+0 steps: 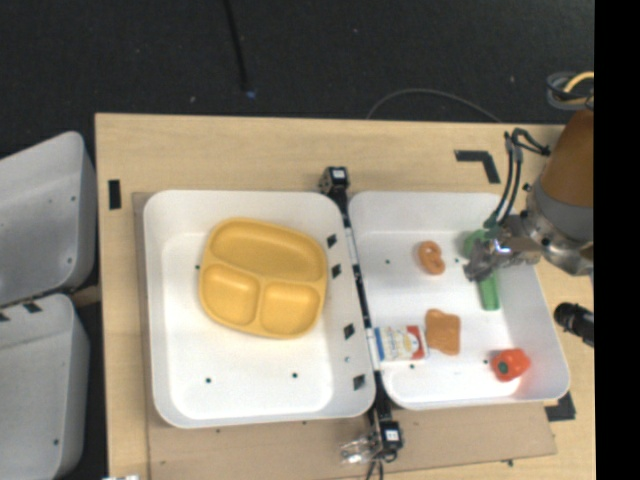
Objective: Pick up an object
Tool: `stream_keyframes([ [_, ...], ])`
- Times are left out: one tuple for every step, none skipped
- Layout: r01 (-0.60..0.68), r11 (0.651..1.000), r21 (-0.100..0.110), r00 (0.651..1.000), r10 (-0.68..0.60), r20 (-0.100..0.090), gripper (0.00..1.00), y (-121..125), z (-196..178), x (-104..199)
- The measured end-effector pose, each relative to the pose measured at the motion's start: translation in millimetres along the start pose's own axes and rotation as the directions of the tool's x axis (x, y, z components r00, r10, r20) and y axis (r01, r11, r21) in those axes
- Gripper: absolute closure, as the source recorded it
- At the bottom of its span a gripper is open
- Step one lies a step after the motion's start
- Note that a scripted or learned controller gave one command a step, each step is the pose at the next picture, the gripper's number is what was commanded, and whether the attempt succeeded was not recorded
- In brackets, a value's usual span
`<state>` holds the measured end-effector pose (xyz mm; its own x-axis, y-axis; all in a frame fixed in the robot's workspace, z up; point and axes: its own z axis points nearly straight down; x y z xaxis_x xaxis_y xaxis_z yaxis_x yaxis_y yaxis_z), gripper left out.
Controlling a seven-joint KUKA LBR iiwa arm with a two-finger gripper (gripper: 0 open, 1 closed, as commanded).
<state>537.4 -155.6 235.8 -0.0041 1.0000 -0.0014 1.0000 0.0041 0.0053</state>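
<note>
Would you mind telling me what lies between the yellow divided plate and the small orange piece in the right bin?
In the camera view, between the yellow divided plate and the small orange piece lie only the bins' adjoining rims and bare white floor.

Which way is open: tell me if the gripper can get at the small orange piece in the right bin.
Probably yes. The small orange piece lies alone on bare bin floor just left of the gripper, with nothing between them.

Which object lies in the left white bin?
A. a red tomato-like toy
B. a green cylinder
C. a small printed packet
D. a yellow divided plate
D. The yellow divided plate lies alone in the left bin, while the green cylinder, the red toy and the printed packet are all in the right bin.
</note>
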Motion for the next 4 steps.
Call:
stream_keyframes([
  [0.002, 1.0, 0.005, 1.0, -0.002, -0.002, 1.0, -2.0, 6.9, 58.2],
  [0.001, 1.0, 0.006, 1.0, -0.001, -0.001, 1.0, -8.9, 12.1, 102.9],
  [0.004, 1.0, 0.003, 1.0, -0.004, -0.003, 1.0, -3.5, 4.0, 159.5],
  [0.003, 1.0, 0.005, 1.0, -0.003, -0.002, 1.0, -9.6, 11.2, 210.8],
])
